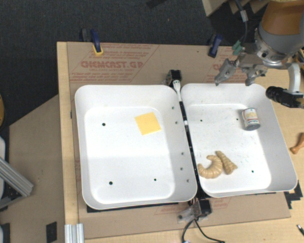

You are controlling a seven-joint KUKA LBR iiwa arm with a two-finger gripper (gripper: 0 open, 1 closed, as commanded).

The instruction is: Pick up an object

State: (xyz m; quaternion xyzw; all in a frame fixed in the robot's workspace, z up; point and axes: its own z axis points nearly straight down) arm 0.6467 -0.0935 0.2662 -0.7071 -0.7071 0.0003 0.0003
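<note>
tan croissant-shaped toy [217, 165] low in right white plastic bin [281, 135], small silver tin can [250, 119] above it, flat yellow square [148, 123] in left bin [83, 135]. gripper [237, 76] upper right, jaws spread, holding nothing. centre over can, descend straight.

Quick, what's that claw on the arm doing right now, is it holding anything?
Tool: open, holding nothing, above the right bin's far rim.

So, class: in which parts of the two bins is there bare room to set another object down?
Left bin: everywhere around the yellow square. Right bin: the middle, between can and croissant, and the near-left stretch. Its front is tighter.
</note>
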